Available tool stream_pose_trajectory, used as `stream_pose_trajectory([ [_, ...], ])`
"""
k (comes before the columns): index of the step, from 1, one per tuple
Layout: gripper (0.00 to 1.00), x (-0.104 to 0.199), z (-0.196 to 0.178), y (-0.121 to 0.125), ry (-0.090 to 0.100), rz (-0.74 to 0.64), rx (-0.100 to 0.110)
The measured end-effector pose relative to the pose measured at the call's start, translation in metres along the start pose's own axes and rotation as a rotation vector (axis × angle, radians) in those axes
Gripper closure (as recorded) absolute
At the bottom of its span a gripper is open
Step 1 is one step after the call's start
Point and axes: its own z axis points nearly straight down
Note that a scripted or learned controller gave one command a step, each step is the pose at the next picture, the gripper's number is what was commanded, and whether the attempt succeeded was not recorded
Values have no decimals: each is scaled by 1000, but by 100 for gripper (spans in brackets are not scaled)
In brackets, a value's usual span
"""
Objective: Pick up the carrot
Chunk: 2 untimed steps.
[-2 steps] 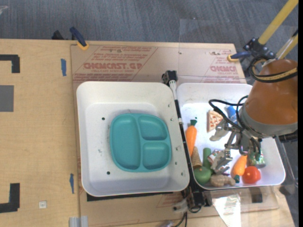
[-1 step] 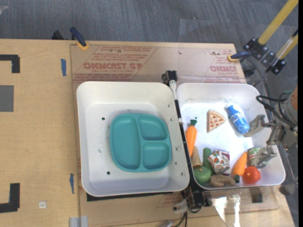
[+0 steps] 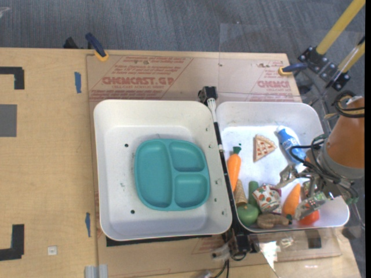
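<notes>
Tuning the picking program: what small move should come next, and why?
Probably shift the gripper left across the right bin toward the carrot. The gripper sits over the clutter at the bin's near right, while the carrot lies apart along the left wall.

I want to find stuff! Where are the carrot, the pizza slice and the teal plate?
carrot (image 3: 233, 168), camera view, middle of its orange body.
pizza slice (image 3: 264, 147), camera view, centre of the wedge.
teal plate (image 3: 152, 172), camera view, its large compartment.
</notes>
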Motion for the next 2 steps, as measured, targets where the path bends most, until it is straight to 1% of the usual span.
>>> stream_pose_trajectory([
  [1,0,-9,26,-3,-9,140,6],
  [2,100,-16,13,-3,-30,138,11],
])
